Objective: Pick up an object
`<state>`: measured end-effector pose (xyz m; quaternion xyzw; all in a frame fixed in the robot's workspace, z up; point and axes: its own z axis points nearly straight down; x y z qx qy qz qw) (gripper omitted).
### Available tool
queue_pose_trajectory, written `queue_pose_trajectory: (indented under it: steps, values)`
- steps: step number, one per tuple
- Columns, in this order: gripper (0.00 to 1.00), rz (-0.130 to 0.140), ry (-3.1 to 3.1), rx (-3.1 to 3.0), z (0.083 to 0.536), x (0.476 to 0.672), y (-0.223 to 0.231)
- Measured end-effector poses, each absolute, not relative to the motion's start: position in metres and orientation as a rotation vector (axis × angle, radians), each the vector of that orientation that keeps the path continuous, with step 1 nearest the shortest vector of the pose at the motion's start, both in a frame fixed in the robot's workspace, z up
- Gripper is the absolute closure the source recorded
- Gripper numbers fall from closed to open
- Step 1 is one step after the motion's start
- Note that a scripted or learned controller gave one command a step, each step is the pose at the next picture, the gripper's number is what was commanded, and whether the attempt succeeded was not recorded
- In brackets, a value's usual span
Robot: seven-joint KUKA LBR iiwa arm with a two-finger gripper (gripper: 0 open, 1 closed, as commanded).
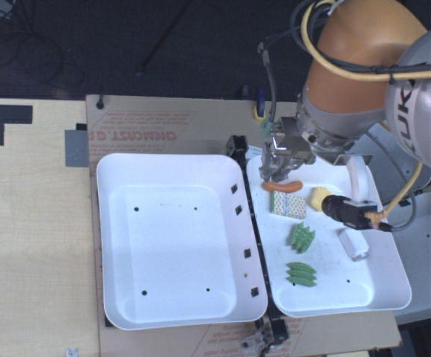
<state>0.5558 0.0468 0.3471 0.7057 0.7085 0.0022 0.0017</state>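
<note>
The left white bin (119, 171) lies well to the left of the gripper (277, 171), which hangs over the near-left corner of the right white bin (394, 292). How wide the gripper stands cannot be made out, and nothing can be seen held in it. The orange sausage (284, 187) lies crosswise just below the gripper's tip, touching or nearly so. Just beyond it sits a patterned block (288, 205), then a green leafy piece (301, 237) and a green pod (302, 274). A yellow piece (319, 197) lies to the gripper's lower right, and a pale small piece (354, 245) farther off.
</note>
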Motion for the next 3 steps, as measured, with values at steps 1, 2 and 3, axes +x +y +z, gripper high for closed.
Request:
queue_pose_trajectory:
  steps: [1,2,3]
  values:
    - [1.00,-0.018,2.230,2.228,0.266,0.497,0.069]
    - [1.00,0.013,2.223,2.215,0.380,0.478,0.091]
    - [1.00,0.006,2.228,2.214,0.436,0.485,0.150]
